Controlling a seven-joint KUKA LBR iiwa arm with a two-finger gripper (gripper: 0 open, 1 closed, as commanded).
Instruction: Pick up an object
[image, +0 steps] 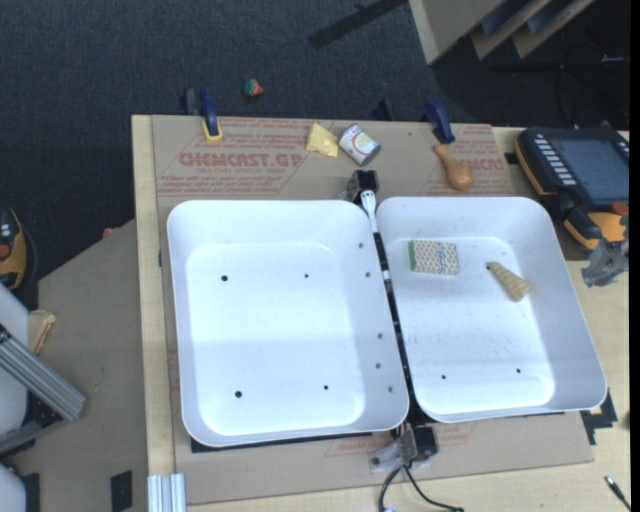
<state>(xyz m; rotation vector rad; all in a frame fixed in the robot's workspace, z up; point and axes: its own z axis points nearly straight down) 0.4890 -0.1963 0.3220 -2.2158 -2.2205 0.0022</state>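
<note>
On the bench, a flat brown board (250, 160) with faded red lettering lies under everything, its surface matte like cardboard. Two blue clamps, one (209, 112) at the far left and one (436, 120) at the far right, grip its far edge.

Two shallow white bins sit side by side on it, touching along their inner rims. Both are smooth, glossy plastic with rounded corners and sloped walls. The left bin (270, 320) shows four small dark dots on its floor. The right bin (480, 350) is faintly speckled and holds the two loose objects that could be picked.

The larger of the two is a flat rectangular pad (434, 257), pale with a fine green-dotted pattern, lying near the bin's far wall, left of centre. Just to its right, apart from it, lies a small tan cone (508, 281) with a rough texture, its narrow end pointing towards the far left.

To the right of the board rests one dark handheld control unit (580, 165) with a grey screen and an orange edge.

Behind the bins, three small things lie on the board: a tan, pear-shaped wooden piece (455, 170), a yellow wedge (321, 140), and, just beside the wedge, a small white block (359, 144). One black clip (365, 185) sits where the bins' far corners meet.

Whether the pincer is open or closed cannot be told.
</note>
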